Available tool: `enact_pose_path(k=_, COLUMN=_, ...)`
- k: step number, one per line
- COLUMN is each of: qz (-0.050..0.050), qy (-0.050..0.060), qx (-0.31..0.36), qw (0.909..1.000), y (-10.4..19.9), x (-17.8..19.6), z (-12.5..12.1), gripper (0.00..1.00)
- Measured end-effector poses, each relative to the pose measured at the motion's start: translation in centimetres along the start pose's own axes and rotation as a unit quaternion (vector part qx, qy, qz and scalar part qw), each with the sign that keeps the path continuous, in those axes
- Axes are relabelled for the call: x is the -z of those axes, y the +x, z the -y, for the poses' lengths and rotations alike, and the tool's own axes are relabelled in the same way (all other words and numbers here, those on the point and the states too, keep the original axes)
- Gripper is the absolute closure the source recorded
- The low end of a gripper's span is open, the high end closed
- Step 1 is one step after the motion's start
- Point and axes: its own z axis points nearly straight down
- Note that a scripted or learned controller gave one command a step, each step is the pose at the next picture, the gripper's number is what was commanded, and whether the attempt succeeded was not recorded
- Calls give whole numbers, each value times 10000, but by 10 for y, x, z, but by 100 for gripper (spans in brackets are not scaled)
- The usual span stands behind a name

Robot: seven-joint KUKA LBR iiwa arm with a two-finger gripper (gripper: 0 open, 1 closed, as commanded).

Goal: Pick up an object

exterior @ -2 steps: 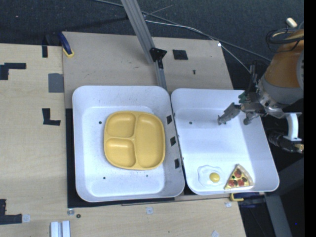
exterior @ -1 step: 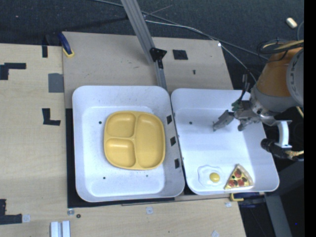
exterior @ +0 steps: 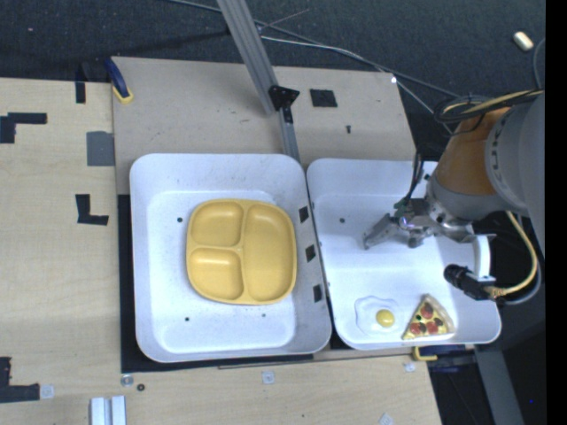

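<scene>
Hand (exterior: 383, 235) hovers in right bin (exterior: 354, 189), above egg (exterior: 377, 314)

Fried egg (exterior: 378, 313) – flat, right bin's near edge, pizza slice (exterior: 429, 319) just beside it

1. The arm (exterior: 496, 162) is cut off by the right edge.
2. The claw (exterior: 383, 233) is small and dim above the right bin (exterior: 354, 189); its finger spacing cannot be read.
3. The worktop (exterior: 53, 237) runs past the left and bottom edges.
</scene>
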Motion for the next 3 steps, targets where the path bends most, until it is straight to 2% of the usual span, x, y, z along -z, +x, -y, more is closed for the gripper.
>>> enact_pose_path(k=1, qz=5, qy=-23, qx=-4, qw=10000, y=0, x=-1, z=-1, gripper=0)
enact_pose_path(k=2, qz=19, qy=-55, qx=-4, qw=10000, y=-1, x=10, z=-2, gripper=100)
enact_pose_path(k=3, qz=1, qy=-39, qx=1, qw=10000, y=2, x=71, z=-9, gripper=100)
